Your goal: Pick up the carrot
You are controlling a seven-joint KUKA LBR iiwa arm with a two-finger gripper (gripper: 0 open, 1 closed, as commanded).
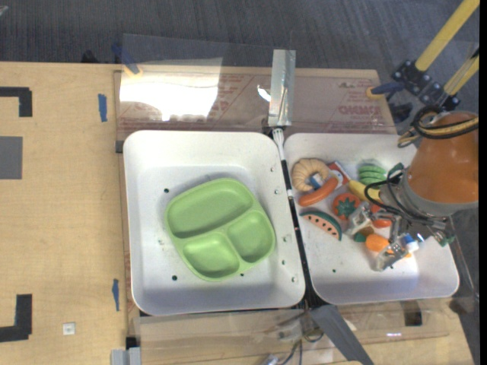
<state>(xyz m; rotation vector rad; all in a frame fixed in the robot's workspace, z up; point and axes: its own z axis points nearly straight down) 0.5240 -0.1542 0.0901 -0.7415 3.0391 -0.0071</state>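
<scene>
In the right bin [426, 280], a small orange piece [375, 242] that looks like the carrot lies among the toy foods, partly covered by the gripper. My gripper [391, 251] reaches down from the orange-banded wrist [449, 169] and sits right at this piece, at its right side. Wires and metal parts hide the contact, so I cannot tell whether anything is held. A green ribbed piece [371, 172] lies further back, beside the wrist.
Left of the gripper in the same bin are a tan doughnut [308, 173], an orange-red sausage [318, 192], a watermelon slice [323, 223] and a red-and-green toy [346, 204]. The left bin [144, 166] holds a green divided plate [221, 226].
</scene>
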